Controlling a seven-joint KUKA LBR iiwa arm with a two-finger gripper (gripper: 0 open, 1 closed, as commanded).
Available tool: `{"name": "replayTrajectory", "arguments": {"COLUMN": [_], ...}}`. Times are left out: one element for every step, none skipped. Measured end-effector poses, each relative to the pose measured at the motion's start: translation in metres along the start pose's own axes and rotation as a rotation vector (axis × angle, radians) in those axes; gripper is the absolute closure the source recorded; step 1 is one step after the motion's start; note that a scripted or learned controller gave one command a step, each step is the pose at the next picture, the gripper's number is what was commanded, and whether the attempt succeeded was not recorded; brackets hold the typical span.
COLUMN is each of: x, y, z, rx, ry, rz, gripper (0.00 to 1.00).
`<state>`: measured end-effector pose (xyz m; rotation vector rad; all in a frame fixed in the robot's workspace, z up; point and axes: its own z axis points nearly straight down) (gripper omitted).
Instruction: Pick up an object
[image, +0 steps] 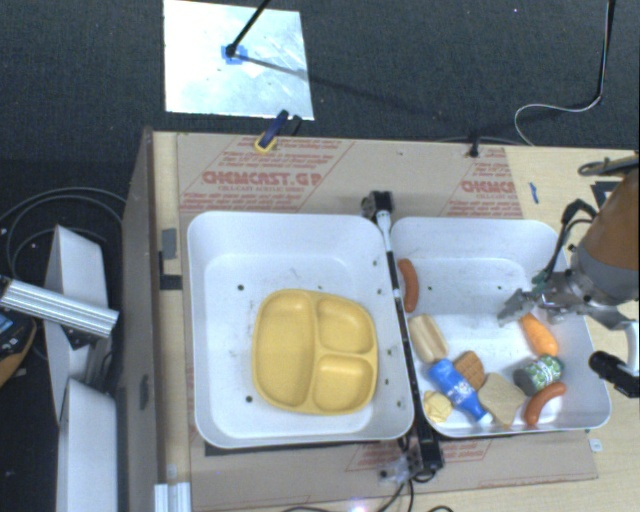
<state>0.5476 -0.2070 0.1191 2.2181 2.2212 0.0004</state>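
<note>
In the left white bin (215, 300) lies a yellow divided tray (314, 352). The right white bin (480, 245) holds toy food: a sausage (408, 284) by its left wall, a bread roll (428, 338), a blue bottle (459, 390), then an orange carrot (540, 335). My gripper (522, 304) hovers just beside the carrot's upper left, and I cannot tell whether my fingers are apart or together.
</note>
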Motion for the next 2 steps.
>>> {"name": "replayTrajectory", "arguments": {"x": [0.0,0.001], "y": [-0.048,0.081], "z": [0.035,-0.11], "rx": [0.001,-0.007], "ry": [0.001,-0.001], "rz": [0.001,-0.003], "gripper": [0.0,0.0]}}
